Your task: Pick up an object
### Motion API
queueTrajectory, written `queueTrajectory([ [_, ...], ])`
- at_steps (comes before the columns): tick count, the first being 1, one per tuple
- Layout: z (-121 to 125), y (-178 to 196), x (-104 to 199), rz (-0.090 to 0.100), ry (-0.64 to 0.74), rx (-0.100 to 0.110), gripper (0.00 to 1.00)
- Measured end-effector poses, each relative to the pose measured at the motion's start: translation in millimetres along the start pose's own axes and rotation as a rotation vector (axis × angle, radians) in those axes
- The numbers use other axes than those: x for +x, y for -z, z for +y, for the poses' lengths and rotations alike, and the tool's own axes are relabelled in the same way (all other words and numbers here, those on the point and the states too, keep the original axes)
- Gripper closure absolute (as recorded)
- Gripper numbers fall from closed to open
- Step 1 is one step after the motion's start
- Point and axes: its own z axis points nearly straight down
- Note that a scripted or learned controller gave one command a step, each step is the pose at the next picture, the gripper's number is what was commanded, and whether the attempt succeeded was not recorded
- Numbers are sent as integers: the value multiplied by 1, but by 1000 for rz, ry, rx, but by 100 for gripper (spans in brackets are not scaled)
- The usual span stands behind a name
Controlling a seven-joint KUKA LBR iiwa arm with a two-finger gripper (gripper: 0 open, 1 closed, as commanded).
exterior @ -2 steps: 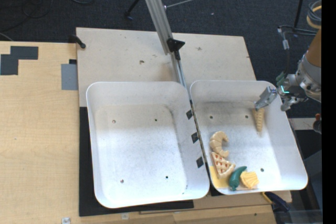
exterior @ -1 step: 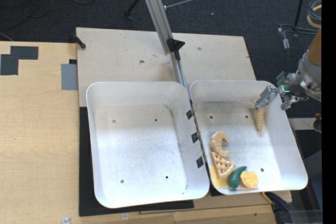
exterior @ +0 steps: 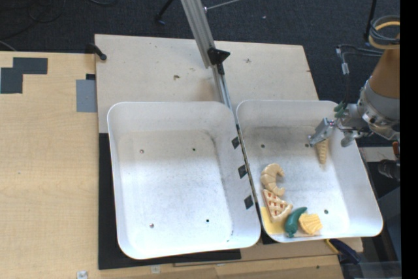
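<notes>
two shallow white bins sit side by side on the bench; the left bin [exterior: 124, 140] holds no objects. over the right bin [exterior: 366, 206], the gripper [exterior: 322, 140] hangs near the far right wall with a tan cone-shaped object [exterior: 323, 153] pointing down between its fingers, apparently pinched. a croissant [exterior: 273, 173], waffle slice [exterior: 276, 204], green piece [exterior: 292, 220] and yellow piece [exterior: 310, 224] lie clustered at the near left corner.
</notes>
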Motion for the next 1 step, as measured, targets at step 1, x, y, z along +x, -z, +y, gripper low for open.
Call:
queueTrajectory([
  [1,4,-46,-3,0,0,0,0],
])
